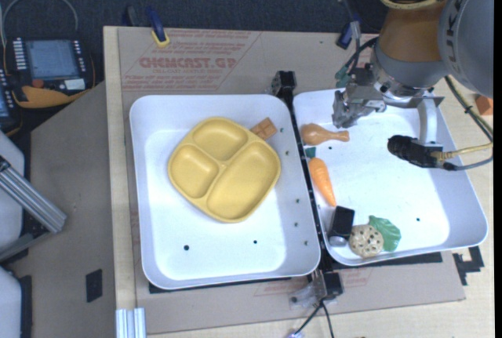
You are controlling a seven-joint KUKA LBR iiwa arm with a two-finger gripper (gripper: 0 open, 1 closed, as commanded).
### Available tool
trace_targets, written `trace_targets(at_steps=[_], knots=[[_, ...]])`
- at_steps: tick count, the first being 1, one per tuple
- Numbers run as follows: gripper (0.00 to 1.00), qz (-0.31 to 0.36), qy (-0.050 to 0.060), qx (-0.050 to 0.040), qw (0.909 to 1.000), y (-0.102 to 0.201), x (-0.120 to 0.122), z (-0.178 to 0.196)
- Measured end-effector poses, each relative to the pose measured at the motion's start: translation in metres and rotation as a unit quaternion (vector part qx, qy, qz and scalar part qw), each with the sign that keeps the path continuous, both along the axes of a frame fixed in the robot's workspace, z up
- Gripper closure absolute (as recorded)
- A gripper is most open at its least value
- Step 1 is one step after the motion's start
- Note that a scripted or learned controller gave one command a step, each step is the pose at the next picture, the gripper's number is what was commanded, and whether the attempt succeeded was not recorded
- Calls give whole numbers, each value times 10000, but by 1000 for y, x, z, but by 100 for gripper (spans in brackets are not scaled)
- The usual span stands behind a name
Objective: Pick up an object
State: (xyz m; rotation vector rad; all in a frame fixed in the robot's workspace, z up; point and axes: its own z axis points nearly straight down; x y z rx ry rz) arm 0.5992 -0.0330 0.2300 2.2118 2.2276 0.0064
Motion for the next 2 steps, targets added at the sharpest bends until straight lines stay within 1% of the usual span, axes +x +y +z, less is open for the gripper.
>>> trace_targets(at_steps=[1,2], knots=[[100,1,2,4,10000,59,20,6],[100,-9,10,-3,10000,106,33,-6]])
